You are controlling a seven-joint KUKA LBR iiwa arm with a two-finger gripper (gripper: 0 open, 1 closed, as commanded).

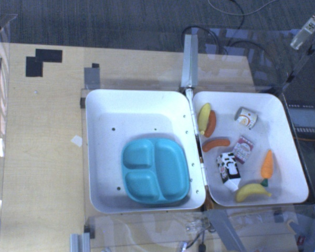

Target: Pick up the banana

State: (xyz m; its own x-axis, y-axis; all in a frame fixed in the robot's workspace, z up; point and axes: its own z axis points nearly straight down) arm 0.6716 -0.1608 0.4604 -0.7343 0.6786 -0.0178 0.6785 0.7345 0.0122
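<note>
Now banana lies nr right bin's front edge, carrot just beside, bare floor to its right; tool state can't tell.

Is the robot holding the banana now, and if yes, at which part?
No. The banana lies free in the right bin, beside the carrot; nothing grips it.

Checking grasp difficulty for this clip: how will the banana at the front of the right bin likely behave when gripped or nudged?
The banana looks like smooth, stiff plastic, so it may slip. Its curved shape could pivot or rock when nudged. It lies by the bin wall and touches the carrot, which may crowd a grasp.
</note>
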